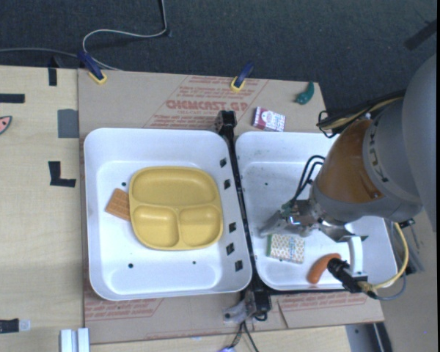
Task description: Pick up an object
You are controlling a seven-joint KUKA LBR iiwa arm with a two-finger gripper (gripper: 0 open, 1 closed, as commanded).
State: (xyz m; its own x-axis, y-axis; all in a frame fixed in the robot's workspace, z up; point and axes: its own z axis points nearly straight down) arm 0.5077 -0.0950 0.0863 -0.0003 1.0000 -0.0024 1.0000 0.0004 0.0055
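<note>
My gripper (287, 222) reaches down into the right bin (271, 156), just above a small green-and-white patterned packet (287, 248) on the bin floor. An orange sausage-shaped toy (320, 268) lies to the packet's right, near the bin's front wall. The arm's orange band and grey wrist hide the bin's right half. In the left bin (103, 152) a yellow divided plate (177, 206) rests, with a tan cracker-like piece (117, 204) tucked at its left edge.
A small red-and-white packet (268, 119) and a teal object (305, 92) lie on the cardboard behind the right bin. Yellow clamps (242, 78) hold the cardboard's far edge. A black divider (235, 196) runs between the bins.
</note>
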